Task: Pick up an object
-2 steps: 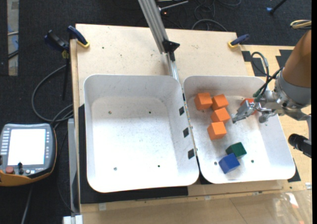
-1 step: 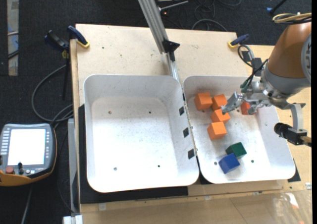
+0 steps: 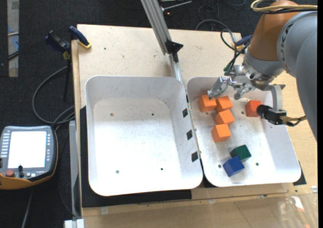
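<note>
So there's two white bins on the table (image 3: pixel 126 50), side by side. The right bin (image 3: pixel 282 164) has all the blocks. Count: four orange blocks bunched together near the top, one (image 3: pixel 205 103) at the left, one (image 3: pixel 223 103) touching it on the right, one (image 3: pixel 224 117) just below that, and the fourth (image 3: pixel 220 132) lowest of the chain. Then one red-orange block (image 3: pixel 252 108) off on its own to the right, plus one green block (image 3: pixel 241 152) and one blue block (image 3: pixel 233 166) touching each other lower down. Seven blocks total. The left bin (image 3: pixel 101 121) sits next to it.

The gripper (image 3: pixel 229 84) hangs over the top of the right bin, just above the orange cluster. Its fingers look spread apart with nothing between them, so no block is picked up. One pendant with a screen (image 3: pixel 26 156) sits off the table on the left.
</note>
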You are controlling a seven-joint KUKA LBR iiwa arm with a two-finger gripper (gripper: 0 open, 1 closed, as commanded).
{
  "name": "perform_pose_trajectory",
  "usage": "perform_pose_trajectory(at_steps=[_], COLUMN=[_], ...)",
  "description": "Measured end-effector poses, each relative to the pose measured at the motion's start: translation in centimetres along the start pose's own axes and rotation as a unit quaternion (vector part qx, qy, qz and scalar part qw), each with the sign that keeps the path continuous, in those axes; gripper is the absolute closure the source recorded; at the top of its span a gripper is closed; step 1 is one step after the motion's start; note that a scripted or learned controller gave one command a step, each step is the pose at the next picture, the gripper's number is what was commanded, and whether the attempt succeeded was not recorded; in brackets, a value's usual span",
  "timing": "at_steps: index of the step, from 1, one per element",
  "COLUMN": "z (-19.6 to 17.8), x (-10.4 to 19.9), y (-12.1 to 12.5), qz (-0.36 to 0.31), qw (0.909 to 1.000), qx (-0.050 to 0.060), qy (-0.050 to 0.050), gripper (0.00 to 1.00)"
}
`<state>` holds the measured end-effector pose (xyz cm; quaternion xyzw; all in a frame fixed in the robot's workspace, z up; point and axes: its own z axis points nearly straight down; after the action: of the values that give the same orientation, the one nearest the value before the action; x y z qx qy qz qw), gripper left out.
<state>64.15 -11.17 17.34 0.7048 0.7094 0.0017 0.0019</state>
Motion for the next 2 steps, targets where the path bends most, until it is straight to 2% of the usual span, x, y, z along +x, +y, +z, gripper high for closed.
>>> perform_pose_trajectory(at_steps=[1, 2], z=[-2.34, -2.20], x=[7.90, 7.38], y=[-3.30, -3.27], qz=[-0.002, 0.001], qw=[1.0000, 1.0000], qx=[0.002, 0.003], qy=[0.002, 0.000], gripper=[0.00, 0.00])
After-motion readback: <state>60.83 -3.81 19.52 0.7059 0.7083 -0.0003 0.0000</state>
